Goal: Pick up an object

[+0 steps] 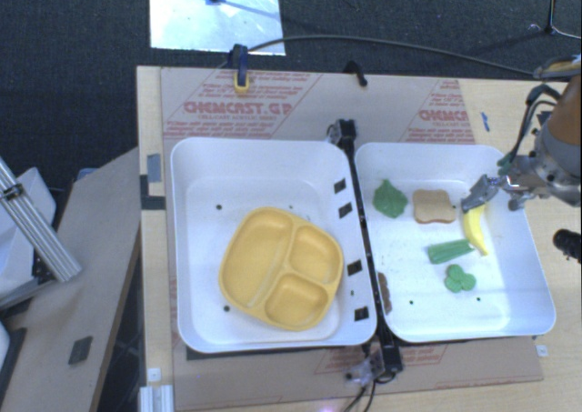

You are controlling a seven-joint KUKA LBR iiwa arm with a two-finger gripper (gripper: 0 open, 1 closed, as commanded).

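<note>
- Your gripper [479, 195] hovers just above the yellow banana's [476, 231] top end; whether it is clenched or released, you cannot tell.
- Toast [434, 206] lies left of the banana.

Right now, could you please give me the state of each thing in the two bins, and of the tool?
yellow tray: flat in the left bin, compartments bare.
leafy green piece: loose in the right bin.
toast slice: lying flat.
banana: lying loose, the tool just above its upper end.
green stick: lying flat.
small green piece: loose.
tool: above the banana, grip unclear.
</note>
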